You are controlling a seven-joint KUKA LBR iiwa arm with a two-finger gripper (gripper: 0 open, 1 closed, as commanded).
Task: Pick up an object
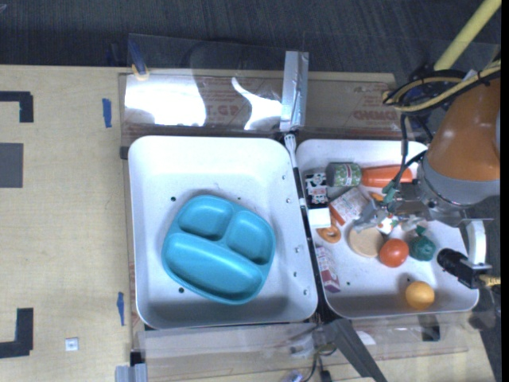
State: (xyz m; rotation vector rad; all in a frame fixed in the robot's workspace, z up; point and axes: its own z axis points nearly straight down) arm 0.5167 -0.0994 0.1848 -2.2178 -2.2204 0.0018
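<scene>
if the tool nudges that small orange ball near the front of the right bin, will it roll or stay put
The orange ball looks round and smooth, so it would probably roll at a light touch. It sits apart from the other items on bare bin floor, so little would stop it. Its smooth curve may also slip from a pinch.

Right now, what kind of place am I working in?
Likely a robot lab's bin-picking bench: two white bins side by side, toy food like a tomato, a blue tray, and the arm overhead.
</scene>
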